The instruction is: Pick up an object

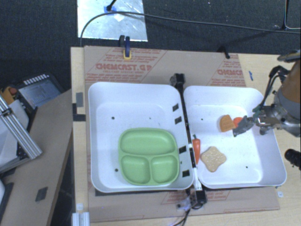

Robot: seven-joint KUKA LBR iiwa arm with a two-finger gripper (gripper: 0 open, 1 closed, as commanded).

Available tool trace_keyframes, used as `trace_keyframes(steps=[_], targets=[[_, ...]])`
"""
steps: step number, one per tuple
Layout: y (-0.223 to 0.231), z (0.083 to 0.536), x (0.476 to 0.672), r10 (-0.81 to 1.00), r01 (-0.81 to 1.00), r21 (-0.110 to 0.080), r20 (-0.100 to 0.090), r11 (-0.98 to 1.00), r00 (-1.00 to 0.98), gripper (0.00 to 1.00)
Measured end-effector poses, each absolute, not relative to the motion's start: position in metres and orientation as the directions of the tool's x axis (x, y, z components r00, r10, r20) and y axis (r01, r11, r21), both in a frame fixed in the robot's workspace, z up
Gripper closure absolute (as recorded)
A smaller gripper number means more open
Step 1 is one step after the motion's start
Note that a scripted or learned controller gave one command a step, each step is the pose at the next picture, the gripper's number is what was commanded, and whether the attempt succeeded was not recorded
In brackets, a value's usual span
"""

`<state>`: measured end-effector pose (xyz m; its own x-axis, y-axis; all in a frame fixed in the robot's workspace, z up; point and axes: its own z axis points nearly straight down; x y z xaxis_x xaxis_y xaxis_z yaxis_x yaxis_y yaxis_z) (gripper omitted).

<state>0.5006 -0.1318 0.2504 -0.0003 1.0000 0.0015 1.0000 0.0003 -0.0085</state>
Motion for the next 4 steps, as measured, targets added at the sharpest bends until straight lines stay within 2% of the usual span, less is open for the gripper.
trace_keyframes(steps=[1,4], targets=[[-0.132,0.255,0.503,1.0,1.0,0.002,0.0,0.003,-0.003,0.0],[-0.132,0.126,0.497,1.0,1.0,-0.003,0.002,0.001,-0.001,0.0]])
